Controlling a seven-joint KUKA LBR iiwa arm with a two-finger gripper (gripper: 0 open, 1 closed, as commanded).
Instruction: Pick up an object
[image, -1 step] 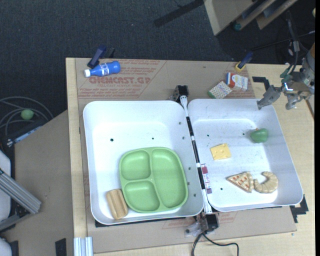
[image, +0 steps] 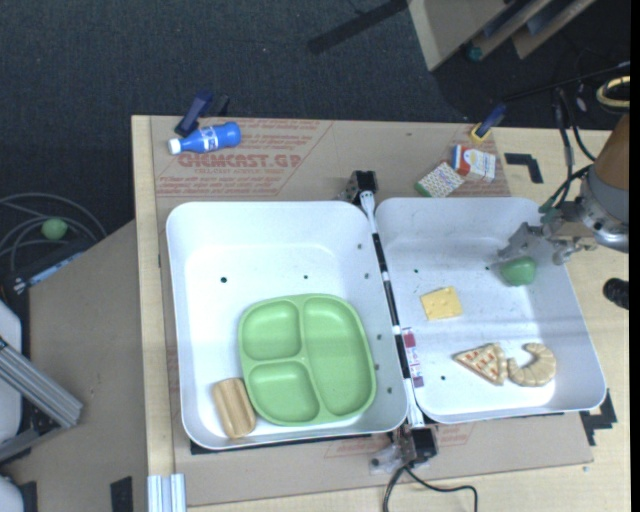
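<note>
The gripper (image: 527, 248) was down low in the right bin (image: 470, 395), with a small green object (image: 518, 271) right under its tip. Honestly we couldn't tell whether it had pinched that thing or was just sitting on top of it, so we'd call the pick not done yet: nothing looked lifted off the bin floor.

Below the gripper, nearer the camera, lay a yellow square piece (image: 441, 303), a pizza-slice toy (image: 481, 363) and a croissant-looking one (image: 531, 366), all well apart from it.

We judged room-wise it was decent: bare bin floor on the far side of the gripper and toward the middle divider. The bin's right wall was close behind it though, so straight up looked like the safest way out.
</note>
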